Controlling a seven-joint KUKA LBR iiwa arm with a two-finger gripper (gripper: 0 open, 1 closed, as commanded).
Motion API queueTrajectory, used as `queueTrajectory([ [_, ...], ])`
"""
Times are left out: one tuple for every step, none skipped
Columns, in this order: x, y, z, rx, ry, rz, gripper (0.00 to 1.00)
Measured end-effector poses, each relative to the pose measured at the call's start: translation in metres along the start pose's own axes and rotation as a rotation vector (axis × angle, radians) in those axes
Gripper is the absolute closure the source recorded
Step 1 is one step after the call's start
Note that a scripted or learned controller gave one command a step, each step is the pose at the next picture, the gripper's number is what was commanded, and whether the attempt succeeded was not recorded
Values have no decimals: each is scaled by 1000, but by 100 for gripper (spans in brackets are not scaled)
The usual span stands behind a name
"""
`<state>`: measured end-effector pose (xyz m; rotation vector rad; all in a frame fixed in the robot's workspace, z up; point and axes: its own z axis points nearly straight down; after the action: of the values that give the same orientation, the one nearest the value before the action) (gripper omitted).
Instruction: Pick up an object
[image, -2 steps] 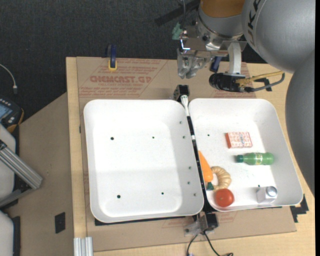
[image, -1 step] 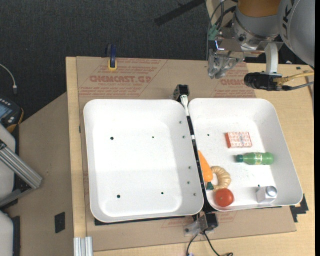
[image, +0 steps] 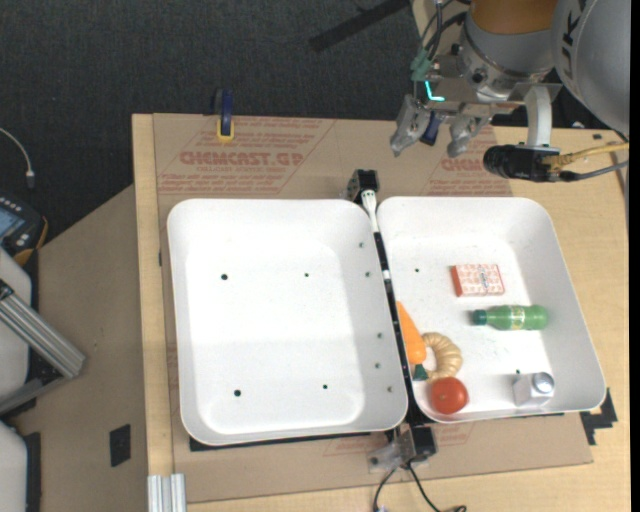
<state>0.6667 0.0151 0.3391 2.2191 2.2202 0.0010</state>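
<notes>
nearest the camera, at the front of the right shallow white bin (image: 570, 300), a round red tomato-like ball (image: 448, 395) lies close to the front rim, with a small shiny silver metal cup (image: 534, 388) on its side off toward the bin's right front corner. just behind the red ball a pale tan curled pastry-like piece (image: 444, 351) arcs over it, and a slim orange carrot-shaped toy (image: 410, 335) lies along the divider edge, touching or nearly touching the tan piece. farther back a green plastic bottle (image: 511, 318) lies on its side, and behind it a flat red-and-white patterned card box (image: 477, 279) rests apart from the rest. the left shallow white bin (image: 200, 300) sits alongside, edges meeting in the middle. both bins rest on a brown cardboard-covered surface (image: 280, 150). the grey two-finger gripper (image: 433, 134) hangs beyond the back rim of the right bin, over the cardboard, its fingers (image: 405, 135) spread apart with nothing between them.
</notes>
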Motion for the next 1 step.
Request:
queueTrajectory([
  [58,-77,123,20,3,-4,0],
])
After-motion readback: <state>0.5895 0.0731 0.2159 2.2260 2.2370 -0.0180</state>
